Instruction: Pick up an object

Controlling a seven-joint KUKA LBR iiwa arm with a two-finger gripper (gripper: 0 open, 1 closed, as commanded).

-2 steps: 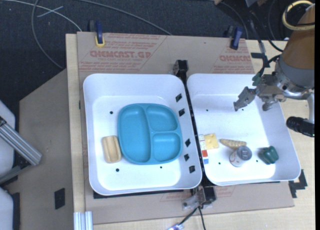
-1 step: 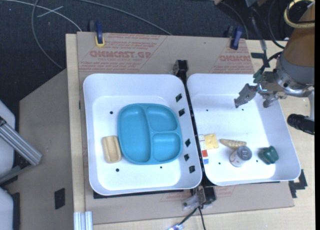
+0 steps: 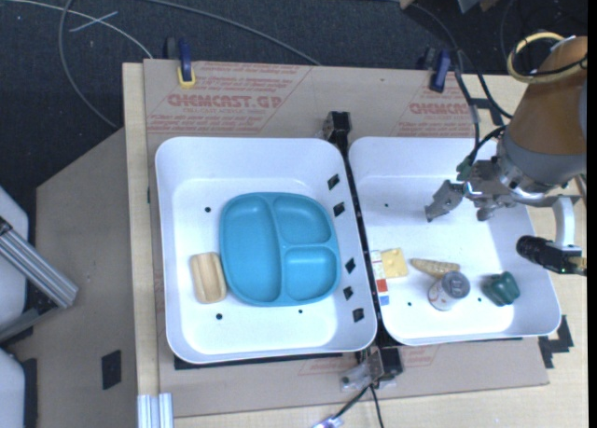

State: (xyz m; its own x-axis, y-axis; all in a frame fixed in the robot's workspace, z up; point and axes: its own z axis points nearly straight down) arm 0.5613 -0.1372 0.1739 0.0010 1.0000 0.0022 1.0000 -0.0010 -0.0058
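You are looking down on a wooden bench [image 3: 103, 230] over dark floor with loose cables. Two white bins sit side by side on it. The left bin [image 3: 177, 184] holds one blue divided plate [image 3: 278, 249] at its centre and one tan block [image 3: 208, 278] just beside the plate, near the left wall. The right bin [image 3: 392, 170] holds four small things along its front edge: a yellow piece [image 3: 395, 263], a tan piece [image 3: 435, 267], a grey round piece [image 3: 450, 288] and a green piece [image 3: 502, 288]. The gripper [image 3: 464, 203] hovers over the right bin's middle, fingers spread, pinching nothing.
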